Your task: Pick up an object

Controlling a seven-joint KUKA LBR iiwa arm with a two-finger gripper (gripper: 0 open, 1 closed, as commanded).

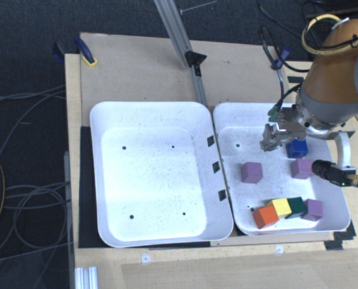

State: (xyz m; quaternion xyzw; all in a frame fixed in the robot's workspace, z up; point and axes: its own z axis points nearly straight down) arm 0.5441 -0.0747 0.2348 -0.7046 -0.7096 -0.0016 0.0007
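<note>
No readable text, labels or numbers — none on bins, blocks, arm.

Blocks (285,208) crowd the right bin's (239,221) near edge.

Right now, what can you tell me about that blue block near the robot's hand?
The blue block is a small cube, plain and solid-looking, with a matte face. It lies in the right bin, toward its far right part, just right of the gripper. The arm's wrist partly covers its top edge. A purple block lies just in front of it, very close or touching.
</note>
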